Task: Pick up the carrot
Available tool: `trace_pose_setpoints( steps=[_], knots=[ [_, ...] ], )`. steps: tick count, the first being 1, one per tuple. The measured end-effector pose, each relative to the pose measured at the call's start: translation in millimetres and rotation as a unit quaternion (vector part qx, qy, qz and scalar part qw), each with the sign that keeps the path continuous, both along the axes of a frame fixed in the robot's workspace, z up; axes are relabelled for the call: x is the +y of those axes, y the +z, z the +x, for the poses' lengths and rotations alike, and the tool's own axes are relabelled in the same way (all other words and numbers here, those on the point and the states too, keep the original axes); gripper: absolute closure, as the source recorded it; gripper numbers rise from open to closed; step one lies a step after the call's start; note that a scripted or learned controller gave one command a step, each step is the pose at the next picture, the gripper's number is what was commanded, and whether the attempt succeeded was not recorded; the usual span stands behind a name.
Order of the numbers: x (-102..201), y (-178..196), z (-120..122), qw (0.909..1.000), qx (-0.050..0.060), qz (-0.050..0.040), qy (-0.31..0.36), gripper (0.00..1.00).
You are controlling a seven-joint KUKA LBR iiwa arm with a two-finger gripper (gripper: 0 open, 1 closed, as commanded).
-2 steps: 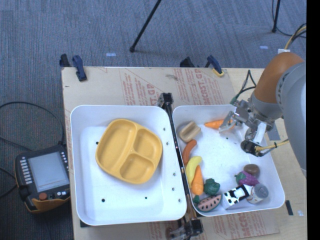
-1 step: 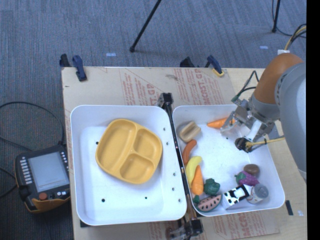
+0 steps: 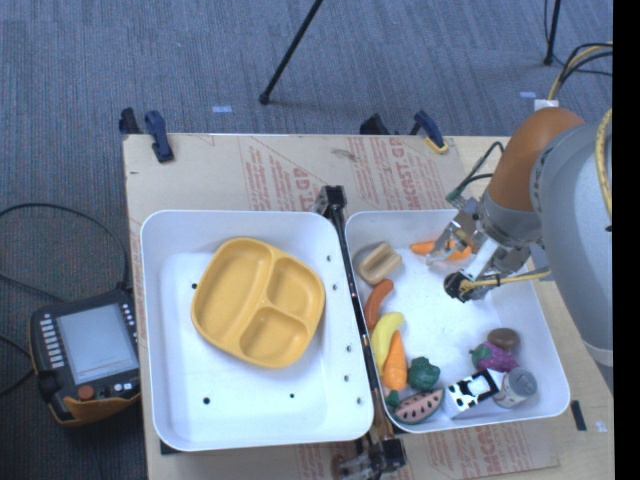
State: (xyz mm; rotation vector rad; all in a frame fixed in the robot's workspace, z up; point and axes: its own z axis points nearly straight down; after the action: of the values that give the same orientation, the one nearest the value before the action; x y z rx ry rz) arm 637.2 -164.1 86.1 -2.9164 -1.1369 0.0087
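My gripper (image 3: 450,252) is low over the back of the right bin (image 3: 545,313), reaching in from the right. A small orange tapered piece (image 3: 425,247) lies right under it, with its pointed end sticking out to the left and more orange showing on the gripper's right side. The gripper's body hides the middle of that piece. A larger orange carrot-shaped toy (image 3: 396,360) lies near the bin's front left, beside a green leafy piece (image 3: 423,373), well away from the gripper.
The right bin also holds a bread bun (image 3: 378,261), a red sausage (image 3: 377,301), a banana (image 3: 384,334), a watermelon slice (image 3: 420,405), purple grapes (image 3: 488,355) and a can (image 3: 515,386). A yellow divided plate (image 3: 258,301) sits in the left bin (image 3: 170,368).
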Motion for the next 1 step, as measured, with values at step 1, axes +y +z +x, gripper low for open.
trace_pose_setpoints(
  steps=[1],
  knots=[
    [0.1,9.0,-0.6,1.0,0.003,0.0019,0.001,1.0]
  ],
)
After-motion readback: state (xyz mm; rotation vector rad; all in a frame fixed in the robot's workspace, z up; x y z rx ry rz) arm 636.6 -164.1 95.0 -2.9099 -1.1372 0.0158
